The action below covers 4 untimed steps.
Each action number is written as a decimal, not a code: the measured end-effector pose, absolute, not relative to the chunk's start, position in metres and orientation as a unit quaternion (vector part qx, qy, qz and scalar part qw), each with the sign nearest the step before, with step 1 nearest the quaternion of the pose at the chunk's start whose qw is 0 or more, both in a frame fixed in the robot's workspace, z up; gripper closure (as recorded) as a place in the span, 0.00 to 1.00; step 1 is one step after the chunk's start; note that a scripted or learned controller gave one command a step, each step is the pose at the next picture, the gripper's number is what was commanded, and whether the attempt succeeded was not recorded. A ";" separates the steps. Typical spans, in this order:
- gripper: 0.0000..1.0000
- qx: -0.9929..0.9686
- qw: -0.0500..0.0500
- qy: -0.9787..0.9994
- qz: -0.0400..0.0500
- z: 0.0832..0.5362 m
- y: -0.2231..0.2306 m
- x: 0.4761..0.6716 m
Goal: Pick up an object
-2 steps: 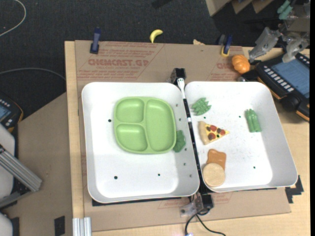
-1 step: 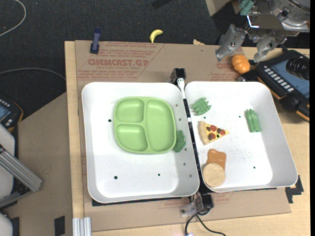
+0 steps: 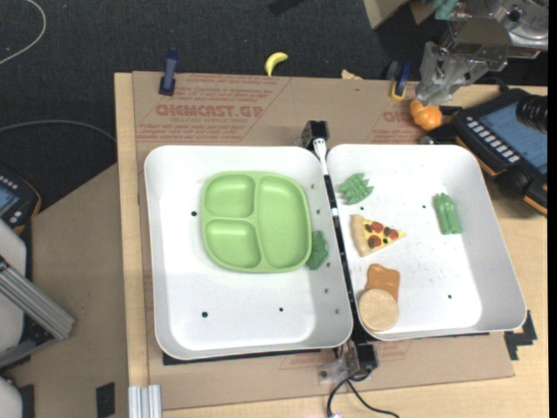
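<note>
Gripper: the gripper point(image 3: 444, 81) is hanging at the upper right, beyond the far rim of the right bin, over the cardboard sheet; whether it is apart or together I cannot tell, and nothing is showing in its grasp.
Orange object: a small orange item point(image 3: 426, 116) is lying on the cardboard just below the gripper, outside both bins.
Right bin: the right bin point(image 3: 487, 259) is carrying five loose items.
Pizza slice: a toy pizza slice point(image 3: 374, 235) is lying near the bin's left wall, tip pointing right.
Leafy piece: a green leafy piece point(image 3: 354, 187) is sitting above the pizza slice, near the divider.
Green stalk: a second green piece point(image 3: 448, 213) is lying well apart, toward the right side.
Brown piece: a brown piece point(image 3: 384, 280) is resting at the near left, touching a round tan disc point(image 3: 378, 310) just below it.
Left bin: the left bin point(image 3: 174, 303) is holding a green divided plate point(image 3: 257, 221) in its centre.
Plate edge: a small dark-green item point(image 3: 318, 251) is lying against the plate's right rim.
Bench surround: a yellow banana-shaped toy point(image 3: 276, 61) is lying beyond the cardboard's far edge; a blue clamp point(image 3: 168, 72) is gripping the sheet's far left corner.
</note>
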State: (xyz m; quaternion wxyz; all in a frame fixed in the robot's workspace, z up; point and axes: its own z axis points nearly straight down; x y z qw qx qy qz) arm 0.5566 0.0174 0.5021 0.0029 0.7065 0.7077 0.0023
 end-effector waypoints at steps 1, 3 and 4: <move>1.00 0.704 -0.004 0.710 -0.003 0.442 0.080 0.490; 1.00 0.708 -0.002 0.707 -0.002 0.443 0.016 0.479; 1.00 0.704 -0.003 0.711 -0.002 0.406 0.106 0.478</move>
